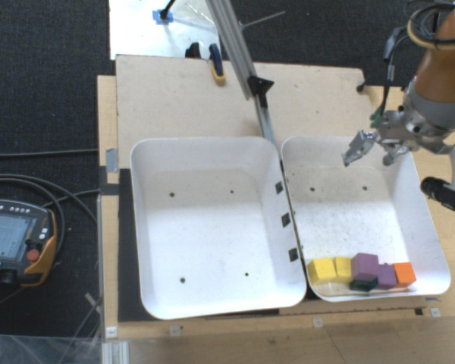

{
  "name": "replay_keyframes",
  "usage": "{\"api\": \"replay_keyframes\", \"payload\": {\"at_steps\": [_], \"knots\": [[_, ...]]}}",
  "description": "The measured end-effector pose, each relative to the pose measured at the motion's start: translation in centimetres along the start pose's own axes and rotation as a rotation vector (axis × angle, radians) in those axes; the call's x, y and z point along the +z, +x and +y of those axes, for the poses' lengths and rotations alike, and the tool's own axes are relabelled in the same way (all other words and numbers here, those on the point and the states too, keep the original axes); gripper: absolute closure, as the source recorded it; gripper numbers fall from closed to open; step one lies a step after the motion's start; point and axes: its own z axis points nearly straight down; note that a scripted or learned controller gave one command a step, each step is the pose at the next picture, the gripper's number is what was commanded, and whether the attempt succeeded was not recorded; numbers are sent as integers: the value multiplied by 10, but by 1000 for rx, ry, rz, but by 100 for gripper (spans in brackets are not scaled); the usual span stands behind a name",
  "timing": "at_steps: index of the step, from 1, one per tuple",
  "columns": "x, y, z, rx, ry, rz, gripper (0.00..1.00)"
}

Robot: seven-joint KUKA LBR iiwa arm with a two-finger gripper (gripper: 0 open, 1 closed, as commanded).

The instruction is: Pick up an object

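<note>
The tool (375,147) is hanging over the right bin's (421,203) far edge with its two fingers spread apart, gripping nothing. The blocks are sitting well apart from it in a row against that bin's near wall: two yellow blocks (330,269), a purple block (368,265), a dark green block (362,283) and an orange block (404,273), all touching or just beside one another. Most of that bin's floor is lying open between tool and blocks. The left bin (148,226) is touching the right one along their shared edge. A pendant (15,241) is lying left of the desk (311,97); its screen text is too small to read.
</note>
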Motion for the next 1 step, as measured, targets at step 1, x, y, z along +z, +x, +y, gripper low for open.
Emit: {"api": "replay_keyframes", "payload": {"at_steps": [1], "knots": [[10, 28, -103, 3, 5, 1, 0]]}}
